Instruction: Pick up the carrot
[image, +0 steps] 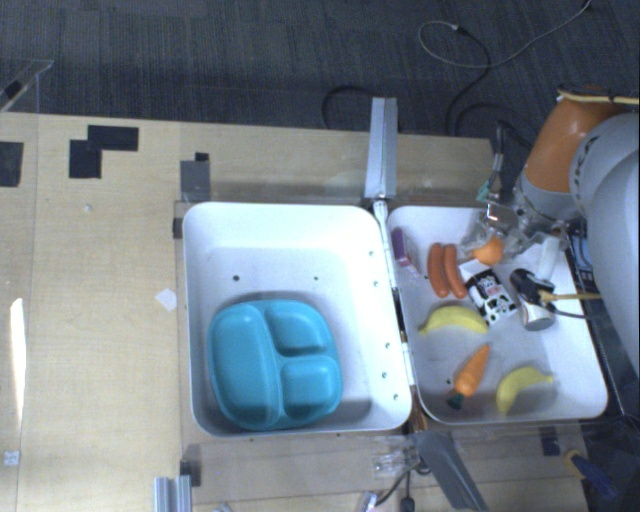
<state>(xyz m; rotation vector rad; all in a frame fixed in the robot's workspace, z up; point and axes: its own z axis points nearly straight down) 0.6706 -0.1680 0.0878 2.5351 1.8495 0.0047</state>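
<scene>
The carrot (470, 370), orange with a dark green stub at its lower end, lies tilted in the front part of the right bin (590, 390). My gripper (500, 238) hangs over the back of that bin, well behind the carrot and apart from it. A small orange piece (488, 251) sits right at the gripper's tip; whether it is held is unclear.
The right bin also holds a yellow banana (452, 320), a second yellow fruit (522, 386), two red sausages (446, 270), a purple item (400, 245) and a black-and-white block (489, 297). A blue divided tray (272, 362) lies in the left bin (260, 240).
</scene>
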